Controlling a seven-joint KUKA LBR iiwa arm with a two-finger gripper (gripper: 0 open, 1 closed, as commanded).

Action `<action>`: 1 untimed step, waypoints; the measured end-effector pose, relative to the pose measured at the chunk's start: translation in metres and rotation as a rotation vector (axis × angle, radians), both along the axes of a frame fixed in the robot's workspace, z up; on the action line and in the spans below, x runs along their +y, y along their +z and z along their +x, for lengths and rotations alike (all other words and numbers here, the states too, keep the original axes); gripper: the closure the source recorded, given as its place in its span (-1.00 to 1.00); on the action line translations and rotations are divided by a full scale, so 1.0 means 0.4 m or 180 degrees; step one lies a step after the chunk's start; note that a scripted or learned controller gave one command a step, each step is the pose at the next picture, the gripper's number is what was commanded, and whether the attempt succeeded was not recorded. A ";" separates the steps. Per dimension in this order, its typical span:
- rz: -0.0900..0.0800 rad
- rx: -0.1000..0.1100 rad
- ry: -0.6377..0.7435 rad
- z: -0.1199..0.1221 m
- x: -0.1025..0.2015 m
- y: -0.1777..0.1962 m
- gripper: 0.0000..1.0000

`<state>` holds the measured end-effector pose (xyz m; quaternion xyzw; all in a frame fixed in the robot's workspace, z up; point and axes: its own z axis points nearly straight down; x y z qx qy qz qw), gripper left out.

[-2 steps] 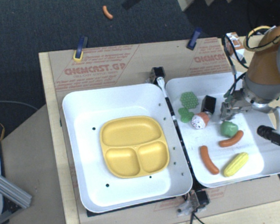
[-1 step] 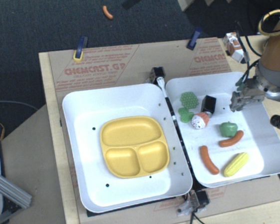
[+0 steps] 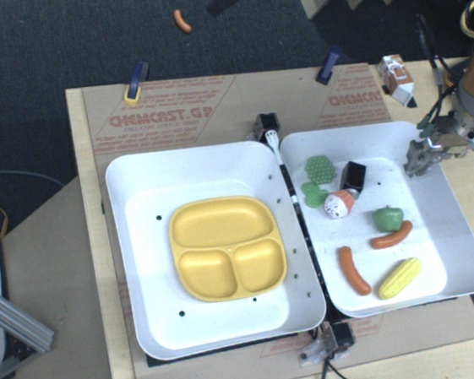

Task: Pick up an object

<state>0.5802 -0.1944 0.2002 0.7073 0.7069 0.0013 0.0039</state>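
Observation:
The right bin holds several toy foods: a green broccoli, a black block, a white and red piece, a green pepper, two orange sausages and a yellow corn cob. My gripper hangs at the bin's upper right edge, above its rim and away from the objects. Nothing shows between its fingers.
The left bin holds a yellow divided plate. Clamps sit at the board's back edge. A small box lies behind the right bin. Cables run near the arm at the right.

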 end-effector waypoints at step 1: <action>0.0003 0.0003 0.0004 0.003 -0.001 0.067 1.00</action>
